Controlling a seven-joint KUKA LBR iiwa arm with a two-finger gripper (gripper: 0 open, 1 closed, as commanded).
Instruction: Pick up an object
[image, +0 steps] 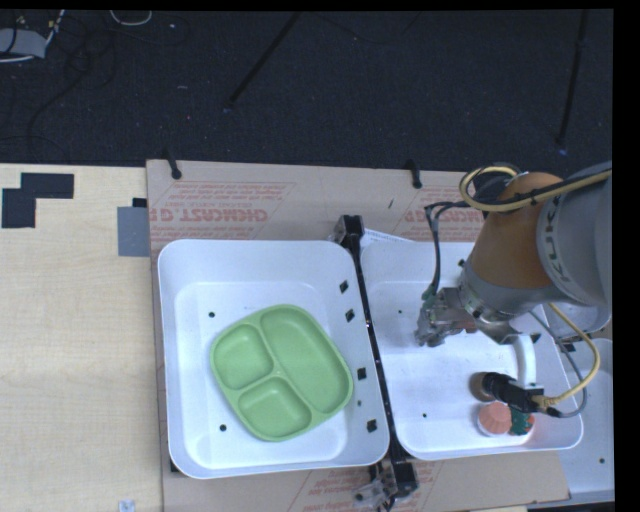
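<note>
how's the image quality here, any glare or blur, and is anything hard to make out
Camera view: soft overall, evenly lit, no harsh glare on the white bins; the green divided plate reads clearly with faint shading in its compartments; the gripper is a dark, blurry cluster, its fingers unreadable; the small objects in the right bin's corner smear together; the top background is nearly black.

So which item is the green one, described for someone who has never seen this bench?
Of the two white bins side by side, take the left bin, the one away from the arm. The green plate lies flat on its floor, turned at a slant. It is a rounded, light green tray split into three compartments, unlike the small round pinkish object in the right bin.
</note>
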